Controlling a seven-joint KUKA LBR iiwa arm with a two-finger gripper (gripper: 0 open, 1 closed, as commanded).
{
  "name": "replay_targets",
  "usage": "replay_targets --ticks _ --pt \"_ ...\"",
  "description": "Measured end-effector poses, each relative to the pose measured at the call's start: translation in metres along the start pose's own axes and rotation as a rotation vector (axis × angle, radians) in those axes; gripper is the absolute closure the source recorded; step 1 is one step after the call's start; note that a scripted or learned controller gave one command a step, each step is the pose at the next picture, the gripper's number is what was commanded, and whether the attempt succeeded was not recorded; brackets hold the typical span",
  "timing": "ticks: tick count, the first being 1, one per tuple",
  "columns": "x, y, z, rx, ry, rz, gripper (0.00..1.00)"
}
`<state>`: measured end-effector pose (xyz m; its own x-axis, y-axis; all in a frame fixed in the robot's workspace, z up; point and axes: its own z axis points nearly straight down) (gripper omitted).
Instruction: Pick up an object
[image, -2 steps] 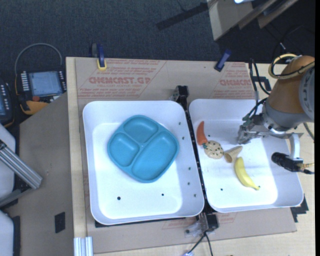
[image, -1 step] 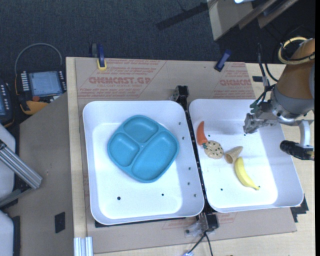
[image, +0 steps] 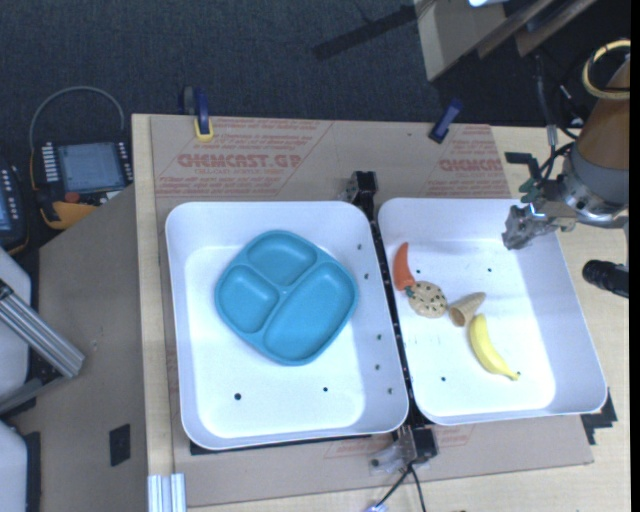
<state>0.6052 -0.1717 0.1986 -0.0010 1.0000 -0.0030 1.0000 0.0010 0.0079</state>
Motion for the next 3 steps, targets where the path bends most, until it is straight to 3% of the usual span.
replay_targets --ticks 1,3 --pt "0.054 -0.018 -0.001 0.011 0.006 -0.004 1.00" --pt "0.156 -0.029 -0.028 0.006 0.005 -0.005 1.00"
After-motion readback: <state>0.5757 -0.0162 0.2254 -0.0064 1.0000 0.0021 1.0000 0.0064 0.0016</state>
